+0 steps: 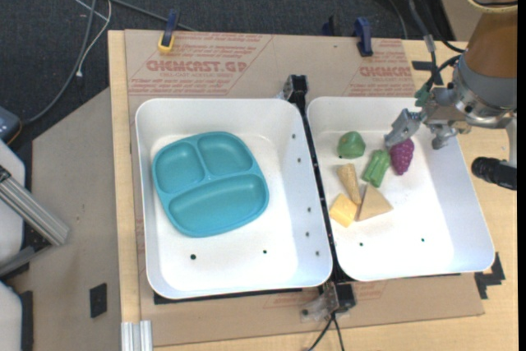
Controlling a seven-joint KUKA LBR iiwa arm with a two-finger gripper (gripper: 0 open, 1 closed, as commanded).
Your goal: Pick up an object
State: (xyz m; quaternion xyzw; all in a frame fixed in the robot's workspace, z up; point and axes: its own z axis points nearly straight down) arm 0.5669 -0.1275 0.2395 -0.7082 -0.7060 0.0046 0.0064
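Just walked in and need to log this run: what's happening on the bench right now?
The arm's gripper hangs low over the right bin, right by the purple grapes, with nothing visibly held. Around them lie a green round piece, a green pepper and some yellow and tan pieces. The left bin holds a teal divided plate.
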